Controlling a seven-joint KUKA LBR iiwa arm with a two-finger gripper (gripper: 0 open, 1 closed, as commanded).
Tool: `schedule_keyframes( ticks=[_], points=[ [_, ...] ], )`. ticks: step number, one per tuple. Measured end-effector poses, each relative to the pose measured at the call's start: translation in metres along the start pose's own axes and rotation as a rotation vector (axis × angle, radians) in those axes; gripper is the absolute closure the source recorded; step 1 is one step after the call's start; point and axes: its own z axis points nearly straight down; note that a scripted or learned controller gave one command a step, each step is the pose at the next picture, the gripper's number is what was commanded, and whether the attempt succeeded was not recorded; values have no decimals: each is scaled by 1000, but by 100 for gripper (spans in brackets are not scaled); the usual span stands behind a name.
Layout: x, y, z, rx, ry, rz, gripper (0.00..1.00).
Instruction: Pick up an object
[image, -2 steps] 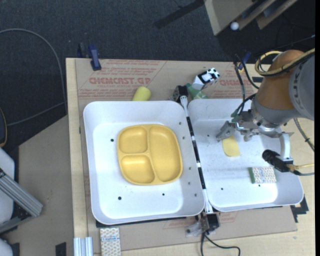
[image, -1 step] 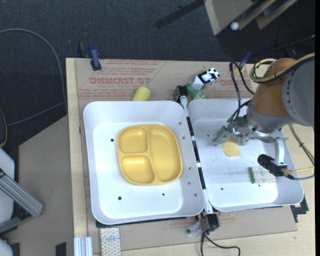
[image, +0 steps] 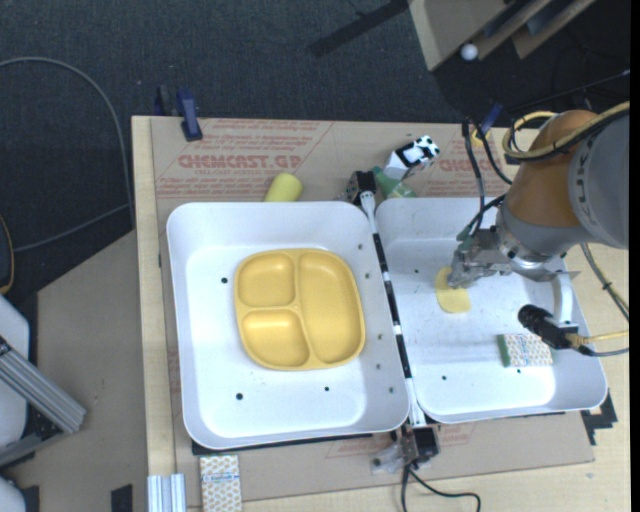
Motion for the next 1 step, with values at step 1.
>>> schedule_keyframes(
  ticks=[1],
  points=[
    [-2, -35, -65, -1, -1, 0, 100]
  ],
)
